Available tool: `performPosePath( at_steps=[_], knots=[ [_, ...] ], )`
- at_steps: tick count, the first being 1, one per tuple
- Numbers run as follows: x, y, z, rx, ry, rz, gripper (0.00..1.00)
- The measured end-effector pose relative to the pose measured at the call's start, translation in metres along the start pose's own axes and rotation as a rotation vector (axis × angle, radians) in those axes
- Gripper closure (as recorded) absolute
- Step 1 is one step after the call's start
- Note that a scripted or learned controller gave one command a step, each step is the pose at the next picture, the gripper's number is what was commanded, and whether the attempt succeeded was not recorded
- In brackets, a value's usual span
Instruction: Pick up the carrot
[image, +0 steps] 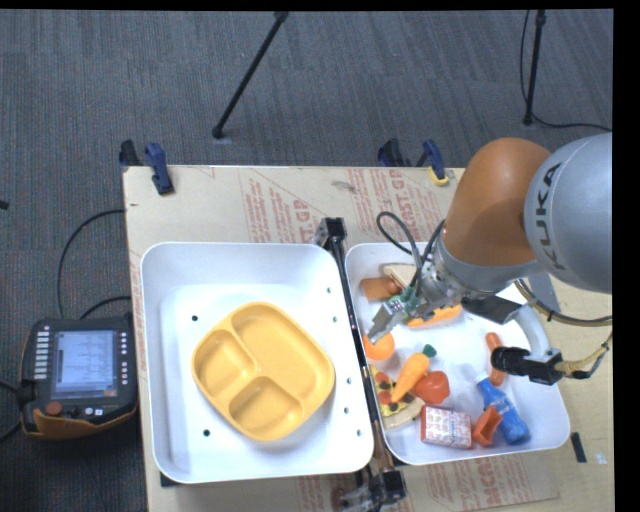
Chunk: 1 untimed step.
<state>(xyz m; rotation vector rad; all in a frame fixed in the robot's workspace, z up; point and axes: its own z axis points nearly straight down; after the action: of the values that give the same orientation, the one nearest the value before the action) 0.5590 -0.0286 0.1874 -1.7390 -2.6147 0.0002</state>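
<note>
Grey and orange, the arm (530, 215) looms largest, reaching in from the right over the right-hand bin (555, 420); its tool (392, 318) hangs low near that bin's left side – whether the fingers are apart or together, I cannot tell from this angle; nothing can be made out between them; just beside the tool lies an orange flat piece (437, 317), and above it a brown sausage-like toy (379, 288) resting against a pale bread slice (400, 271); now the carrot (411, 370) – orange with a green tip, lying tilted in the middle of the right bin, below the tool and apart from it; touching its right side sits a red tomato-like toy (433, 388); to its upper left an orange round piece (378, 347) near the bin's left wall; lower down, a pizza-slice toy (393, 407) by the front-left corner, a red-and-white packet (446, 427), and a blue bottle (503, 414) with an orange piece against it; over in the left bin (160, 300) a yellow divided plate (263, 371) lies flat, three compartments showing; both bins sit side by side on the cardboard-topped desk (250, 195), blue clamps (158, 166) at its far edge; off to the left on the floor, a handheld control pendant (78, 375) with its screen lit
</note>
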Motion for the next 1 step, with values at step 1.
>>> performPosePath(
  at_steps=[1],
  knots=[
    [-0.0653,-0.0018,0.0584,0.0,-0.001,0.104,0.0]
  ],
)
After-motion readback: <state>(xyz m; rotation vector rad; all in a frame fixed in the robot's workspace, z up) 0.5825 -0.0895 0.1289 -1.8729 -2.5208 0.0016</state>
